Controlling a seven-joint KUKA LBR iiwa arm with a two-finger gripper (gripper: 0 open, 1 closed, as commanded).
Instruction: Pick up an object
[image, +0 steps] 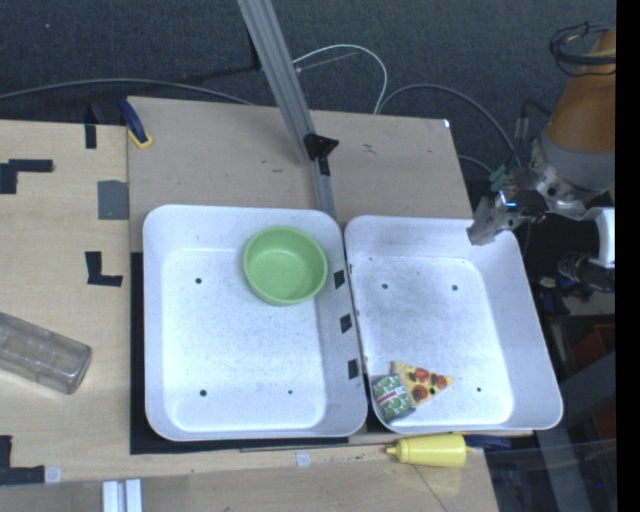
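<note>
Pizza-slice toy (424, 381) lies beside a green printed packet (392, 397), far from the gripper (486, 226), whose claw state is unclear.

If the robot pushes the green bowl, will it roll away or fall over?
Probably neither. The green bowl sits upright, wide and low in the left bin, so it would likely slide. It looks like light plastic, so a push could send it skidding. Its round rim may slip from the gripper.

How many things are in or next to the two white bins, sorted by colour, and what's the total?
Green: 2, the green bowl in the left bin and the small green packet in the right bin
Yellow: 1, the yellow bottle on the bench just in front of the right bin
Multicoloured: 1, the pizza slice toy beside the packet
Total: 4
</note>
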